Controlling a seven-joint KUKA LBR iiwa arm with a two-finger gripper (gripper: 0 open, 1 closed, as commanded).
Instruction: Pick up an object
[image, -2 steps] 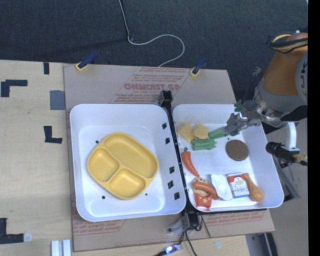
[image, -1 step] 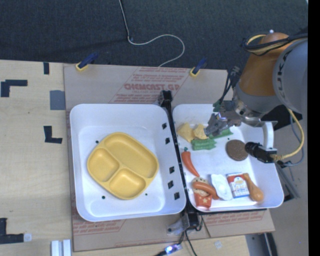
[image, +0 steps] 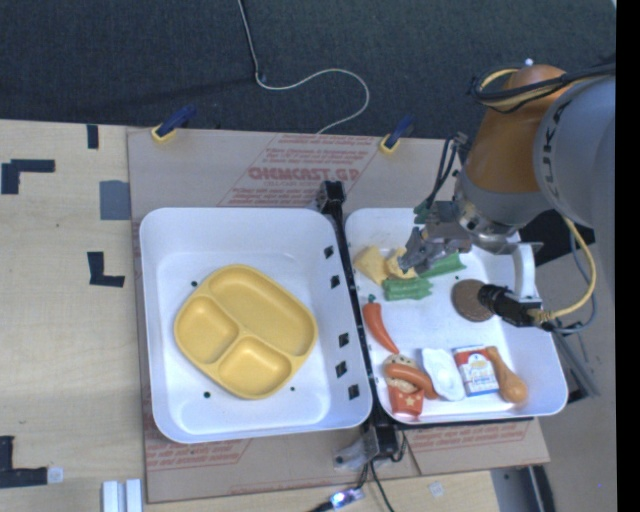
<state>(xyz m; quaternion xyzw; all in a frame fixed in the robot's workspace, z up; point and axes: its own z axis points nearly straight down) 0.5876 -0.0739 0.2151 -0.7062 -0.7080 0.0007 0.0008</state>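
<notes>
step: I am reaching my claw (image: 415, 258) into the right white bin (image: 545, 400) | claw state: cannot tell | target: flat green plastic piece (image: 407, 290), centre-right of frame, just below claw | next: calling for descent and closing

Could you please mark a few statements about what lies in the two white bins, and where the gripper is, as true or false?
1. The yellow three-compartment plastic tray lies in the left white bin. True.
2. The orange toy carrot lies in the left bin. False: it lies in the right white bin, near the divider.
3. The gripper is over the right bin, close to the green flat toy piece. True.
4. The brown round disc rests on the yellow tray. False: it is in the right bin.
</notes>
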